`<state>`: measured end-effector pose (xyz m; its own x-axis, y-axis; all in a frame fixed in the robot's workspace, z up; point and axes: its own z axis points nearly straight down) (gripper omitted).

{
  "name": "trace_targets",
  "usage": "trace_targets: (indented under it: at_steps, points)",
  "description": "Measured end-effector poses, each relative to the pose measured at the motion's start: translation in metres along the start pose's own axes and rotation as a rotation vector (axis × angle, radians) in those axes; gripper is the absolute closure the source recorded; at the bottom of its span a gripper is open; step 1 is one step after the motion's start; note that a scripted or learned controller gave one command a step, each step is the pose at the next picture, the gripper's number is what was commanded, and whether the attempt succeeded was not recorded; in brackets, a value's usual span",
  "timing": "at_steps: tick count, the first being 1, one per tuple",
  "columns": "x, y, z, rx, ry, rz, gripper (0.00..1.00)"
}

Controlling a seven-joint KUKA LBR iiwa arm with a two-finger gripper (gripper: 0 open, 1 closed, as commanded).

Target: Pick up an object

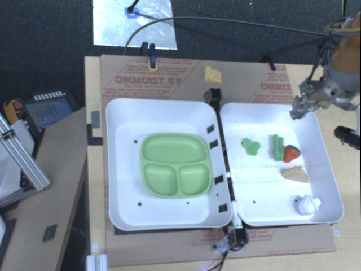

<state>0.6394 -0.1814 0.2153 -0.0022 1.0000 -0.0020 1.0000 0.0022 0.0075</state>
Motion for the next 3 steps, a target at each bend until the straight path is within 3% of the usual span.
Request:
trace_targets:
  at_steps: [1, 3]
  points:
    - [0.0, 0.001, -0.031, 0.002, 0.001, -0.001, 1.0]
    - [0.099, -0.022, -0.027, 0.007, 0.004, -0.007, 1.0]
